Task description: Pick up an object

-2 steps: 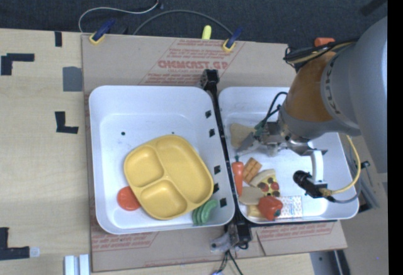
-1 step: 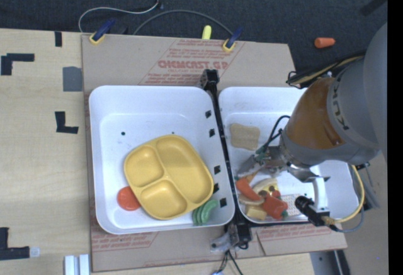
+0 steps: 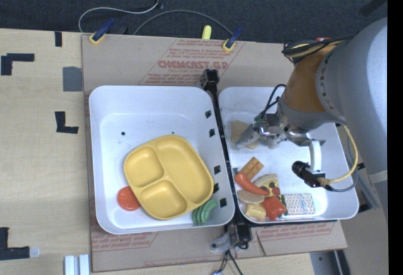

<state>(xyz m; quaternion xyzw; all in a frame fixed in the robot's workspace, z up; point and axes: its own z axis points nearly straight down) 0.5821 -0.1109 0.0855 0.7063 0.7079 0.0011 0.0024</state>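
My gripper (image 3: 257, 134) is low in the right bin (image 3: 343, 204), near its left middle, with the grey arm and its orange band (image 3: 308, 82) coming in from the right. It sits against a beige toy piece (image 3: 238, 129) by the bin's left wall. Whether it touches that piece I cannot tell. Below it lie a brown waffle-like piece (image 3: 252, 167), a red chili-shaped toy (image 3: 250, 185), a pizza-like slice (image 3: 269, 183), a red tomato (image 3: 274, 207), a pale yellow chunk (image 3: 254, 211) and a small printed packet (image 3: 300, 204).
The left bin (image 3: 107, 110) holds a yellow divided plate (image 3: 167, 176), an orange-red ball (image 3: 128, 199) at its lower left and a green ridged toy (image 3: 205, 211) at its lower right. A black divider (image 3: 216, 135) runs between the bins. A cable with a black plug (image 3: 304, 172) hangs by the wrist.
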